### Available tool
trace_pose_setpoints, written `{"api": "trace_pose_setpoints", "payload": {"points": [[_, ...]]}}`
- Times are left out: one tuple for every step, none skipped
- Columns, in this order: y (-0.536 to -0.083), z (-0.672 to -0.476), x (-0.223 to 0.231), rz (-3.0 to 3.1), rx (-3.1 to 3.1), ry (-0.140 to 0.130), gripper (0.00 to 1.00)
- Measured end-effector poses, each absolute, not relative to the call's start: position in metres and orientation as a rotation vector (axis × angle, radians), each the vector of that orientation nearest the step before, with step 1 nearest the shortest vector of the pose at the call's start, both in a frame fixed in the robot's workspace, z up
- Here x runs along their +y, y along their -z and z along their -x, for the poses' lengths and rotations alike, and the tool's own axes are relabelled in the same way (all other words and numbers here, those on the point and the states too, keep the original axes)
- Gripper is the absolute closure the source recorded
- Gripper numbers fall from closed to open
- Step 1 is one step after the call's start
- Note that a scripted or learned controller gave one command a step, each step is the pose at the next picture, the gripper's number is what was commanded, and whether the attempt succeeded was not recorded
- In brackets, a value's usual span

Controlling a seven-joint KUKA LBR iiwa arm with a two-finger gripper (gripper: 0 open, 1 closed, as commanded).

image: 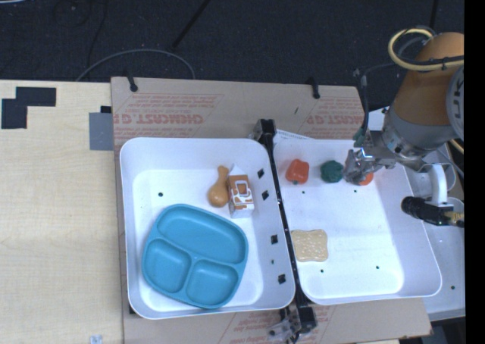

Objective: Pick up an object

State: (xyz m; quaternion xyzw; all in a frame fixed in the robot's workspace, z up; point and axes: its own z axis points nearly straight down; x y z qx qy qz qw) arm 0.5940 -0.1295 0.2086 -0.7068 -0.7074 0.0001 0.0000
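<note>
Nearest the lens, at the near edge of the right-hand white bin (424,278), lies a flat beige square piece like a cracker (310,245), well to the lower left of the gripper (358,169). That metal gripper hangs low over the far part of the same bin, below the grey and orange arm (428,96). A small orange-red object (366,179) sits right at its tips, partly hidden by them; whether the tips are spread or closed on it cannot be told. Just left of the gripper, nearly touching, is a dark green rounded lump (331,171), and further left a red-orange pepper-shaped toy (297,171). Well away to the left, in the other white bin (132,183), rest a tan pear-shaped toy (220,188), a small orange and white carton (241,195) and a blue divided plastic plate (195,254).
</note>
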Motion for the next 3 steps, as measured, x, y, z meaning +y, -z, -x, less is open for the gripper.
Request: {"api": "trace_pose_setpoints", "payload": {"points": [[-0.223, -0.594, -0.131, 2.22, -2.223, 0.0, 1.0], [-0.214, -0.595, -0.075, 2.217, -2.222, -0.003, 1.0], [-0.206, -0.593, -0.025, 2.216, -2.222, -0.004, 1.0]]}}
